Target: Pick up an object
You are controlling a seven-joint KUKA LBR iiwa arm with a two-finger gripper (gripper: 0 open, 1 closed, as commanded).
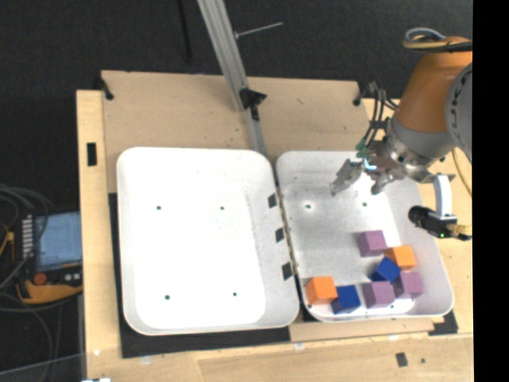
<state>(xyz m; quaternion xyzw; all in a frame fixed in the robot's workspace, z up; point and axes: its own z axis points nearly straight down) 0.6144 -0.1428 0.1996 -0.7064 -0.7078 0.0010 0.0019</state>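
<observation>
The gripper [363,179] hangs over the top of the right bin [318,173], at about 12 o'clock. Its 2 fingers are spread apart and nothing is between them. So the picking step has not begun; the arm looks like it is getting ready to reach.

The blocks sit low in the bin, from 4 to 6 o'clock, well apart from the gripper. A purple block [371,242] is nearest, with free space around it. Next, the gripper likely needs to move toward 5 o'clock, drop down over 1 block, and squeeze.
</observation>
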